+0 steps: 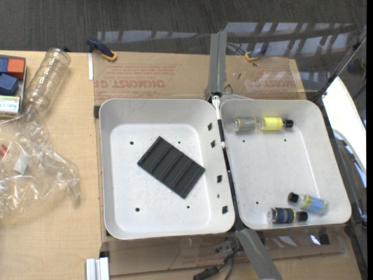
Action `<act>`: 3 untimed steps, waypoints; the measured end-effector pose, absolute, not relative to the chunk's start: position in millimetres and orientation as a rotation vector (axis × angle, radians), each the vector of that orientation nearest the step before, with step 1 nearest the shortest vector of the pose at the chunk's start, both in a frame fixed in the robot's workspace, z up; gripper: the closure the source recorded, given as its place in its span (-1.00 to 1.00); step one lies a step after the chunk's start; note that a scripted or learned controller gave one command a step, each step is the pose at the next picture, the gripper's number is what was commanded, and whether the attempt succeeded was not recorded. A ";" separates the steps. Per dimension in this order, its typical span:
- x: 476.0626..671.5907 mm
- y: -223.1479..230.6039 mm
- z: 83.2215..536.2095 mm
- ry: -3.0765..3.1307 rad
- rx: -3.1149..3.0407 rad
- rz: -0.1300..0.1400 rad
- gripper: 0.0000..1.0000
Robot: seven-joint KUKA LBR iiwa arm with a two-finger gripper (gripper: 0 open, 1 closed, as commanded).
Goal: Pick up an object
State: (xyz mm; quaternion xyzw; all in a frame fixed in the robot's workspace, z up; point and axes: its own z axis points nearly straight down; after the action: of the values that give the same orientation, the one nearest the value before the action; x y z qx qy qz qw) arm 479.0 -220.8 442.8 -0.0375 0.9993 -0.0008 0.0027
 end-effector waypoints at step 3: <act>533.6 -206.9 442.1 2.985 -0.963 -0.001 -1.00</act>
State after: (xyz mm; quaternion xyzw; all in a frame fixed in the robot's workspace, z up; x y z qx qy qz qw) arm 533.6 -206.9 442.1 -0.3069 0.9517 -0.0005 0.0025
